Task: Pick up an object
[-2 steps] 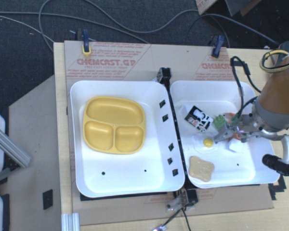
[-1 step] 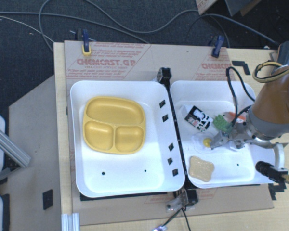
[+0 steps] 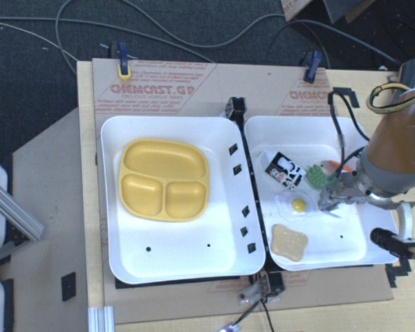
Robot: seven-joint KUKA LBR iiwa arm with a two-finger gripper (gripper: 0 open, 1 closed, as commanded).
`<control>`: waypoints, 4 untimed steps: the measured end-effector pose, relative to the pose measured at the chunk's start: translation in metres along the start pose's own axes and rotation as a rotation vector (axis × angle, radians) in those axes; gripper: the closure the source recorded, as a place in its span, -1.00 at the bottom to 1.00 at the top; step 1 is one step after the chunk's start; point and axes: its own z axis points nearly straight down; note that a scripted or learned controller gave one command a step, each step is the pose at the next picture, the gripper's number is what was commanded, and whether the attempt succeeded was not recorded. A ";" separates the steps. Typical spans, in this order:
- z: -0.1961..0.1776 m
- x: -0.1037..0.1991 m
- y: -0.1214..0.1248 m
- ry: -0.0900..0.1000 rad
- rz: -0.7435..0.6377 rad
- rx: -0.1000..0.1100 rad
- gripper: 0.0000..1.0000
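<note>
- Left bin (image 3: pixel 117 206): holding a yellow divided plate (image 3: pixel 164 179), stiff plastic by the look, light but wide and smooth; probably hard to pinch except at the rim.
- Right bin (image 3: pixel 346 244): holding several small things close together.
- Near the front wall, a pale slice of toast (image 3: pixel 289 243), lying flat; likely light and a bit soft, best taken across its short sides.
- Just behind it, a fried egg toy (image 3: pixel 298 205) with yellow middle, flat and slippery; little edge to grasp.
- Further back, a black-and-white packet (image 3: pixel 284 169), tilted, thin, perhaps crinkly.
- Beside it, a green bumpy piece (image 3: pixel 317 177), small and light, easy to pinch from two sides.
- An orange thing (image 3: pixel 330 166) behind, partly covered by the arm; shape not possible to tell.
- End effector (image 3: pixel 330 200) low in the right bin, just beside the egg and the green piece; open or closed cannot be told, too blurred and dark.
</note>
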 end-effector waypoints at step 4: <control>-0.125 0.054 0.028 0.001 -0.005 0.002 1.00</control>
